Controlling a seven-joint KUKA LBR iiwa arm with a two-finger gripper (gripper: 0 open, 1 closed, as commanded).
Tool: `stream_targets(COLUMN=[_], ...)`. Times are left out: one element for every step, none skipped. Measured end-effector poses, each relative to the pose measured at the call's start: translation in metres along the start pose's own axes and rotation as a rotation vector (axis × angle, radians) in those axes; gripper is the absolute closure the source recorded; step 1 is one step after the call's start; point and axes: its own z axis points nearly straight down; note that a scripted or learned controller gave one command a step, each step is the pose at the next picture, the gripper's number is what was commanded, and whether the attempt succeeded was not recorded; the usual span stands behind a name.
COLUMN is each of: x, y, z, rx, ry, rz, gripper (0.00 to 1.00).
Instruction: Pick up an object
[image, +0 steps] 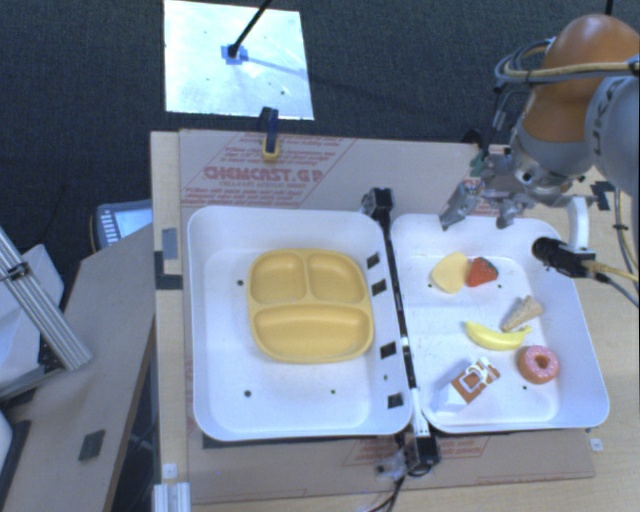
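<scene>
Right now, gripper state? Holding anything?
Gripper: open, holding nothing, above the right bin's far edge.

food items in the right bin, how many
6. Yellow piece and strawberry touching at the back, wedge and banana mid-bin, donut front right, brown-and-white piece front left. None seems hidden.

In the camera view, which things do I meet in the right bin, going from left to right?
Yellow piece → brown and white block → red piece → banana → wedge → pink donut.
</scene>
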Motion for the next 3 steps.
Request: stream_targets(x=[0.0, -0.003, -0.008], y=[0.002, 0.0, 0.004], z=[-0.008, 0.034, 0.076], rx=[-0.013, -0.011, -0.012], ry=[-0.001, -0.001, -0.001], rz=[-0.002, 0.0, 0.001], gripper=[0.0, 0.0, 0.0])
